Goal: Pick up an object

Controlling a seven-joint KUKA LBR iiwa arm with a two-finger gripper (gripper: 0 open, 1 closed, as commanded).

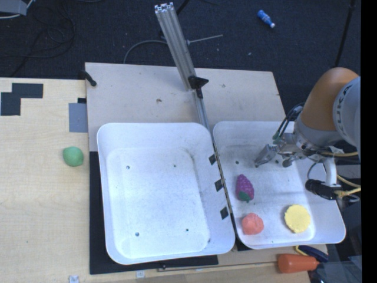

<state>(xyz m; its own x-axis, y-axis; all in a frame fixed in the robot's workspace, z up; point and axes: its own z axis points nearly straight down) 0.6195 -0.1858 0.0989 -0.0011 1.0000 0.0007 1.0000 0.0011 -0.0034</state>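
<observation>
In the right bin (259, 131) lie a purple grape-like piece (245, 188), a red-pink lump (253, 223) and a yellow round piece (297, 217). My gripper (274, 157) hangs over the upper middle of that bin, up and to the right of the purple piece. Its two fingers are spread apart with nothing between them. The grey arm with its orange band (324, 102) comes in from the right.
The left bin (118, 137) stands beside the right one, with black clips along the shared edge. A green ball (73, 156) rests on the wooden bench at the left. An orange tool (297, 263) lies below the right bin. A metal rail (179, 46) slants up behind the bins.
</observation>
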